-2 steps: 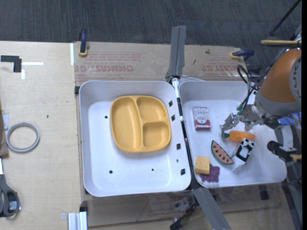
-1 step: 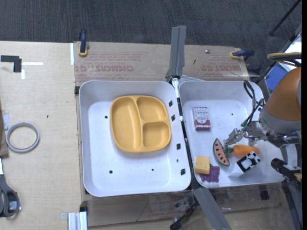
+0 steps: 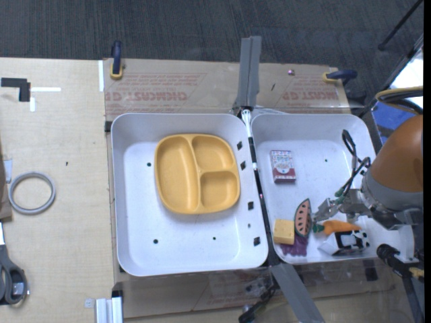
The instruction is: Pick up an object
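Observation:
My gripper [image 3: 326, 210] hangs low over the front right part of the right bin [image 3: 316, 136], reaching in from the right under the orange band of the arm [image 3: 404, 163]. Just to its left a watermelon slice toy [image 3: 303, 217] stands on edge. A yellow cheese block [image 3: 283, 232] and a purple piece [image 3: 294, 248] lie in front of the slice. An orange piece [image 3: 341, 227] and a white and black object [image 3: 350, 242] lie right below the gripper. A small red and white box [image 3: 283, 166] lies further back in the bin.
The left bin [image 3: 135, 234] holds a yellow divided plate [image 3: 197, 173]. A metal bar [image 3: 249, 73] runs back from between the bins. On the bench to the left lie a grey tape ring [image 3: 30, 192] and scissors [image 3: 12, 284].

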